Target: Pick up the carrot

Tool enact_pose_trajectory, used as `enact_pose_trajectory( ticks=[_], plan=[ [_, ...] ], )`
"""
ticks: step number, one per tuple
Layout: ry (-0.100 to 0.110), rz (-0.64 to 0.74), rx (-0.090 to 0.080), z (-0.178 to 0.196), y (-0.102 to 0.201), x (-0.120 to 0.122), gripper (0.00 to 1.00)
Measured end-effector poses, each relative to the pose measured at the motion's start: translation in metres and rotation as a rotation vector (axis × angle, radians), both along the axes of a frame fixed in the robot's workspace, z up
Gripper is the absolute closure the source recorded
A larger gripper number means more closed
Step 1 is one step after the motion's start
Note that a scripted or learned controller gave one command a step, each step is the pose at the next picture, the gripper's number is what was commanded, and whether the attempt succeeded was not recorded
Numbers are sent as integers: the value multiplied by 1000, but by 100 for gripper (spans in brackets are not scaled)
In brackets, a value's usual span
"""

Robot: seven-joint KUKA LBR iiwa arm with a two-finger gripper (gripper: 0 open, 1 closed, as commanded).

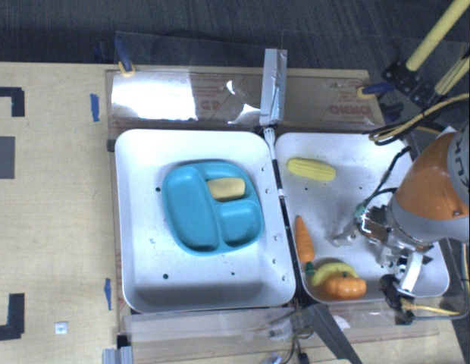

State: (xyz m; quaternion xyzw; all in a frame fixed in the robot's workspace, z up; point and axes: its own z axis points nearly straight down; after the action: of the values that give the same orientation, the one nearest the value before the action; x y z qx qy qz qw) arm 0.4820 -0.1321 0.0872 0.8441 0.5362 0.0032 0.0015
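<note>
One carrot by right bin's left wall, fingers just beside it

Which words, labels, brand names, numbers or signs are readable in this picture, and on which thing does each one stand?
None can be read with certainty.
Red printing on the brown cardboard panel behind the right bin: seen upside down and too blurred to read.
Fainter red printing on the cardboard behind the left bin: hidden by glare on the clear plastic sheet.
Small white square mark on the wooden bench: too small to read.
</note>
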Motion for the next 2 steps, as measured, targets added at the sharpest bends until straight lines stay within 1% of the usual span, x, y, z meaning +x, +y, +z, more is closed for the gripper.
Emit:
enact_pose_trajectory(
  ticks=[1, 2],
  plan=[
    [9, -173, 56, 5, -42, 9, 0],
    [10, -229, 57, 5, -43, 12, 0]
  ],
)
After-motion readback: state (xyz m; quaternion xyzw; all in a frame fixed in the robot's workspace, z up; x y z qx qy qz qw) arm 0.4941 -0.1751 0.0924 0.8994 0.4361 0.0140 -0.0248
